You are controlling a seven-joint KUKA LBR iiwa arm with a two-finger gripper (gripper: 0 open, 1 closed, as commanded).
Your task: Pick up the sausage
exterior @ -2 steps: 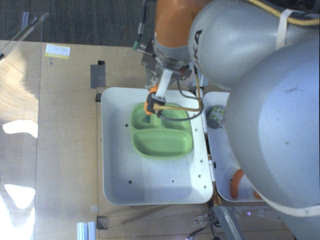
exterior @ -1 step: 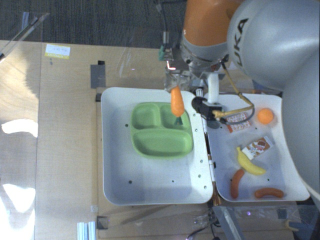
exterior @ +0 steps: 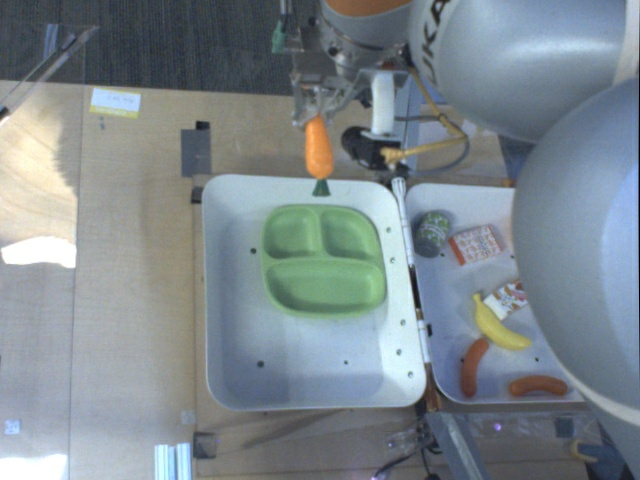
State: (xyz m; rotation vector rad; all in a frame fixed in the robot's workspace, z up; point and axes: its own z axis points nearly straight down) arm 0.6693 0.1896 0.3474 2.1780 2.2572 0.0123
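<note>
While the gripper (exterior: 318, 118) seemingly clamps a carrot (exterior: 318, 148) beyond the left bin (exterior: 230, 268), two sausages (exterior: 474, 364) lie well apart in the right bin (exterior: 440, 278).

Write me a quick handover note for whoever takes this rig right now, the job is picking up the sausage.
Hand: above the far edge of the left bin, with a carrot hanging from it, not a sausage.
Sausages: two lie in the right bin, one sausage near its left wall below the banana, another sausage at the near edge.
Green tray sits in the left bin.
Done: nothing on the sausage.
Left: drop the carrot, move to the right bin, grasp a sausage.
</note>
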